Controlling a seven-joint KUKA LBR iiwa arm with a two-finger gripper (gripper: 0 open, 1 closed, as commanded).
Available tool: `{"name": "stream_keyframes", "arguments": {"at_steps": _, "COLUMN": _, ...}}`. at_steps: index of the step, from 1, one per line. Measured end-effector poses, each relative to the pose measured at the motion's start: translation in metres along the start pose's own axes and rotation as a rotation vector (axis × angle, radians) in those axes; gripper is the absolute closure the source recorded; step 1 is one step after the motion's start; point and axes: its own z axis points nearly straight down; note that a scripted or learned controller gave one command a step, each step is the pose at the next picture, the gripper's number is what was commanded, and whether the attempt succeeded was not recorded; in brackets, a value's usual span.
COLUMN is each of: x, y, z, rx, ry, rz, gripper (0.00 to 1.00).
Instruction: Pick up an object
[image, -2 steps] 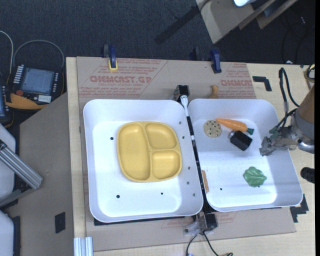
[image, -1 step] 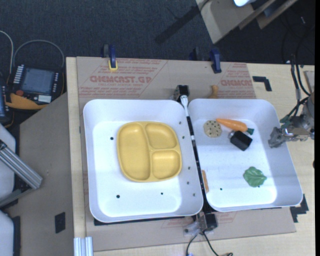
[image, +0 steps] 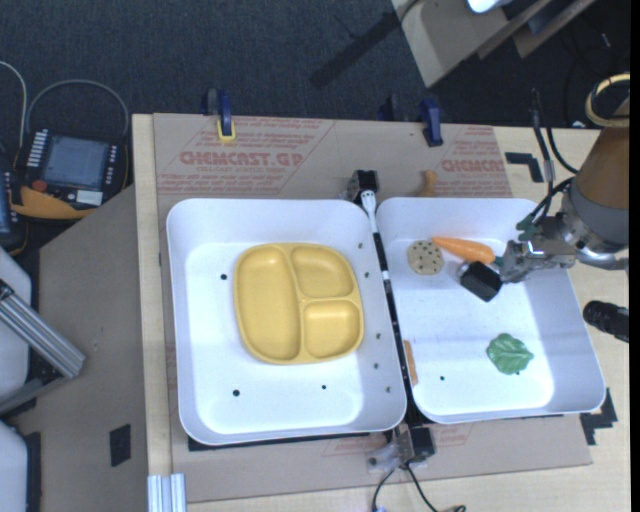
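Judging from how things lie, you have no pick yet: the orange carrot (image: 463, 247) rests flat on the floor of the bin nearer the arm (image: 450, 335), close to that bin's far edge and roughly midway along it. Nothing is lifted, so the whole grasp and the raise are left to do.

The gripper (image: 513, 262) sits low over the same bin, just beside the carrot's thinner end, on the side away from the other bin. From this slant the carrot looks beside the gripper rather than inside it, with the tip near or perhaps touching the gripper body; you cannot settle which. Whether the gripper is spread or closed cannot be told either, since its lower part is hidden by its own housing, and nothing can be seen held in it.

My reading is that the carrot is the likeliest target, being the closest thing, and that the gripper would need to shift toward the shared edge of the bins to straddle it.

Beyond the carrot's thick end lies a round speckled cookie (image: 425, 257), near the carrot but apart from it. A green leaf (image: 510, 354) lies well apart, toward the bin's near edge.

The grey arm (image: 605, 190) comes in over the bin's outer edge. The other bin (image: 200, 300) holds a yellow divided plate (image: 297, 302) at its middle, untouched.
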Motion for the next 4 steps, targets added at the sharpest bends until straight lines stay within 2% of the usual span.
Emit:
{"name": "stream_keyframes", "arguments": {"at_steps": 2, "x": 0.105, "y": 0.014, "z": -0.024, "rx": 0.0, "ry": 0.002, "rz": -0.001, "gripper": 1.0}}
{"name": "stream_keyframes", "arguments": {"at_steps": 3, "x": 0.148, "y": 0.027, "z": -0.021, "rx": 0.001, "ry": 0.002, "rz": 0.001, "gripper": 1.0}}
{"name": "stream_keyframes", "arguments": {"at_steps": 4, "x": 0.202, "y": 0.025, "z": -0.026, "rx": 0.001, "ry": 0.003, "rz": 0.0, "gripper": 1.0}}
